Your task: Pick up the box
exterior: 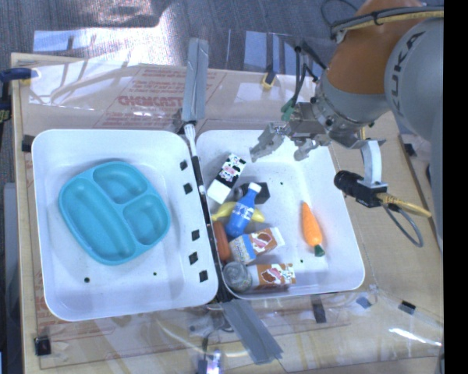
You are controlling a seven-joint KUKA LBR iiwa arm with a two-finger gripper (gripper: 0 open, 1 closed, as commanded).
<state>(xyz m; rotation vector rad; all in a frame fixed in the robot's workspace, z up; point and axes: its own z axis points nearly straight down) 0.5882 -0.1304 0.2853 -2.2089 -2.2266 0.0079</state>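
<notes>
Where bin wall ends, tool (283, 142) open, aloft.

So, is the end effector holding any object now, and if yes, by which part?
Nothing is held. The end effector is open above the far edge of the right bin, apart from the boxes near the divider.

Bright, even light; soft, slightly blurry overall.

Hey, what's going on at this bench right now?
A grey and orange robot arm reaches in from the right, its gripper open above the far edge of the right bin, holding nothing. That bin holds a clutter of items: a carrot, a blue bottle, small boxes and a can. The left bin holds a blue divided tray. Nothing is picked up yet.
</notes>
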